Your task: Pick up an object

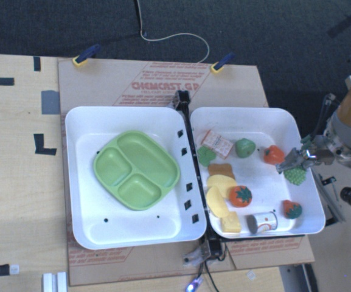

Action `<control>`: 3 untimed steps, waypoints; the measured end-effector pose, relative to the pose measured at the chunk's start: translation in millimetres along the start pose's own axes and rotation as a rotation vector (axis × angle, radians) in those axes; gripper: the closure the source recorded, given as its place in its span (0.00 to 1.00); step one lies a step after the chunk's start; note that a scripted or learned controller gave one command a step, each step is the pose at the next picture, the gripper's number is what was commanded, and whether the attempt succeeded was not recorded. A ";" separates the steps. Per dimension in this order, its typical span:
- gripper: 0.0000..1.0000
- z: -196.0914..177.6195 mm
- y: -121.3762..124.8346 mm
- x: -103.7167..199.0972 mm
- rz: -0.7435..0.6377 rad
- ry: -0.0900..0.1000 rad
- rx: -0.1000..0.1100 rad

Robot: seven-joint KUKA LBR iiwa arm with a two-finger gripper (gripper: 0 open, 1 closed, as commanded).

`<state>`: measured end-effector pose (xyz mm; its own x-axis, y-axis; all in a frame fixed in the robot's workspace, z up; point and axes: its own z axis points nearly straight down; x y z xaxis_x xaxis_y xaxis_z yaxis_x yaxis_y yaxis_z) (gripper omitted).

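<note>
The right bin (257, 115) holds several toy foods. Among them are a red-and-white packet (216, 143), a round green fruit (244, 147), an orange-red piece (273, 155), a red tomato (240, 196), yellow pieces (219, 192), a small can (263, 222) and a strawberry (292, 208). My gripper (295, 161) hangs over the bin's right side, just right of the orange-red piece. A bumpy green object (295, 176) lies directly under it, touching or very close. Whether it is gripped is unclear.
The left bin (81, 181) holds a green divided plate (137, 170). A black divider with clips (189, 163) runs between the bins. Cardboard (157, 84) lies under both bins, clamped at the back, and a white cable (175, 36) loops behind.
</note>
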<state>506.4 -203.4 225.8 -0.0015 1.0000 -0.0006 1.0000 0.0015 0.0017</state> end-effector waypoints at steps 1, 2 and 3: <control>1.00 11.1 14.1 49.8 -0.004 0.002 0.003; 1.00 1.3 20.9 100.6 -0.005 0.003 0.003; 1.00 12.1 33.9 149.0 -0.004 0.002 0.004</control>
<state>540.1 -54.3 213.7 -0.0060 1.0000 0.0015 1.0000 0.0060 -0.0025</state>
